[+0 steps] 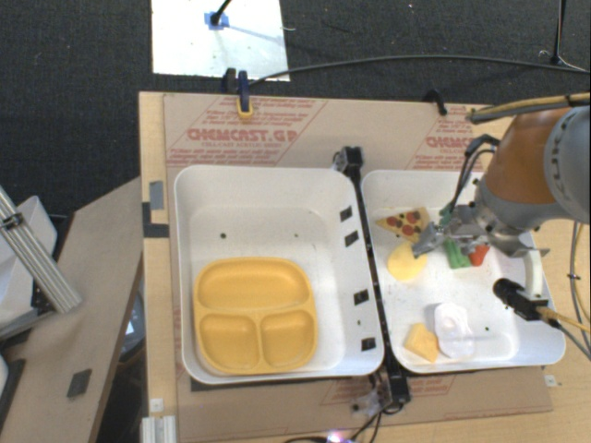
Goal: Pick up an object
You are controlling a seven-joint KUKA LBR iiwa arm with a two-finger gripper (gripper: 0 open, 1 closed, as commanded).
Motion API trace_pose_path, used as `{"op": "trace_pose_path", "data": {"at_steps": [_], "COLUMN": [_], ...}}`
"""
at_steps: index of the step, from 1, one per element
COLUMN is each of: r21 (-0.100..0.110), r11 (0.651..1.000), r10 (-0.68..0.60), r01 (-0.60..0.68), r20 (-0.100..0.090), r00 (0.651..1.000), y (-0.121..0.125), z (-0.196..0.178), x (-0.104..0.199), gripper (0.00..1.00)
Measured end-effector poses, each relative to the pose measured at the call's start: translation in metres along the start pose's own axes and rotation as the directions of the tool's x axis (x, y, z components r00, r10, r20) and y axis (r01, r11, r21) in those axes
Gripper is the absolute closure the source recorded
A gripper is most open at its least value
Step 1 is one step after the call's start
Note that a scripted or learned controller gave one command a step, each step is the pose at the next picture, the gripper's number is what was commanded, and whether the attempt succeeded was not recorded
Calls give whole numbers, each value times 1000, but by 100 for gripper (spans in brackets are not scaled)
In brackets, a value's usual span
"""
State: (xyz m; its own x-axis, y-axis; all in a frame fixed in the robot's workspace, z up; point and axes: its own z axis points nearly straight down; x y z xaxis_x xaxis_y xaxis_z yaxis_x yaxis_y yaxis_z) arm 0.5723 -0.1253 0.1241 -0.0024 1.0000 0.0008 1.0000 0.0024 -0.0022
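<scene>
- A grey-and-orange arm [531,169] reaches in from three o'clock and hangs low over the right bin [545,340], its tool [441,238] down among the toys near the bin's centre.
- The tool's state cannot be told from this angle; its tip blurs into the clutter, and nothing is plainly lifted.
- Candidates for the pick lie close by: a yellow round piece [404,264] at the tool's seven o'clock, apparently touching or just beside it; a pizza slice [404,221] at its ten o'clock; a green piece [457,253] and a red piece [477,256] just to its four o'clock.
- Toward the bin's six o'clock, well clear of the tool, sit a yellow wedge [423,342] and a white cup-like item [452,326].
- The left bin [231,187] carries a yellow divided tray [257,315] at its six o'clock.
- Judged from the low pose, the arm is at the grasp stage, placed where objects cluster most thickly to better its odds.
</scene>
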Motion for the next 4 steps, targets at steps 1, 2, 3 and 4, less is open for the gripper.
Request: {"op": "trace_pose_path", "data": {"at_steps": [1, 2, 3, 4], "r21": [-8, -18, -8, -11], "r11": [1000, 1000, 1000, 1000], "r10": [2, 2, -3, -4], "r01": [-2, -2, 3, 4], "r20": [1, 2, 2, 2], "r00": [1000, 1000, 1000, 1000], "y": [3, 6, 5, 9], "z": [36, 23, -33, -97], "x": [-1, 0, 10, 12], "gripper": [0, 100, 100, 100]}}
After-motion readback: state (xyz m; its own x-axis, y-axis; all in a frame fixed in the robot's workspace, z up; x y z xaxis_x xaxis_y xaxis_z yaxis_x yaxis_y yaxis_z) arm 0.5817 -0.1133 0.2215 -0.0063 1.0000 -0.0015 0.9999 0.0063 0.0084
